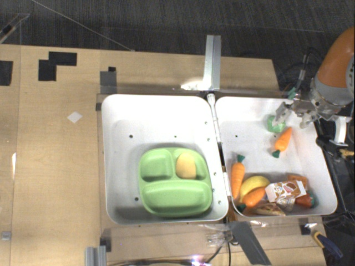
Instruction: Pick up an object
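My gripper (294,115) hangs over the back right part of the right bin (310,165), its fingers (282,111) spread open with nothing between them. A small green toy (272,124) lies just below and to the left of the left finger. Beside it, a short orange carrot (283,140) rests on the bin floor. Along the bin's front lie a longer carrot (237,177), a yellow banana (254,183), another orange piece (254,196) and a white and orange snack packet (285,190).
The left bin (127,121) holds a green divided plate (166,195) with a yellow round fruit (186,165) in its upper right compartment. A metal post (213,60) stands behind the wall between the bins. Cables run along the right bin's outer edge (333,148).
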Controlling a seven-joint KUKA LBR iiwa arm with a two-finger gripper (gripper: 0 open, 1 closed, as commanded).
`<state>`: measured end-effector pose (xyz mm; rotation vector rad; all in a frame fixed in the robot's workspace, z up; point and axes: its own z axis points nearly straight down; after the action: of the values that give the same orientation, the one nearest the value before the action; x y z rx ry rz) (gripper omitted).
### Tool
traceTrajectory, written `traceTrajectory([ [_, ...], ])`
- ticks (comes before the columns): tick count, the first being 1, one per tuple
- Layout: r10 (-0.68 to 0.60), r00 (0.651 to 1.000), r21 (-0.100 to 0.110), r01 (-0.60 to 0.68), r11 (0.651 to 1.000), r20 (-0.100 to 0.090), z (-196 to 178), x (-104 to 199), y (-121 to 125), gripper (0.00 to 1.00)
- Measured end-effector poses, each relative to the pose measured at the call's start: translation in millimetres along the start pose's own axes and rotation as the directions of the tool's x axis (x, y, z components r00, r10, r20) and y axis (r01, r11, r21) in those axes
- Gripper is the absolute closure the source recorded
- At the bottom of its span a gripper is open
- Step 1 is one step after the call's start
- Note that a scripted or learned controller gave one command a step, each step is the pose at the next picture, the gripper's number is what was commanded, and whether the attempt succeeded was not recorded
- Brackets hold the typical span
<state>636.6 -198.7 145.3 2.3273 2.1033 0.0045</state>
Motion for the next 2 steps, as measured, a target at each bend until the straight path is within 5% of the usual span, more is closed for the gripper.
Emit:
traceTrajectory([
  [1, -0.022, 1.0, -0.003, 0.022, 1.0, 0.001, 57.3, 7.2, 27.3, 0.0],
  [2, -0.031, 1.0, -0.011, 0.031, 0.999, 0.002, 43.0, 9.2, 30.4, 1.0],
])
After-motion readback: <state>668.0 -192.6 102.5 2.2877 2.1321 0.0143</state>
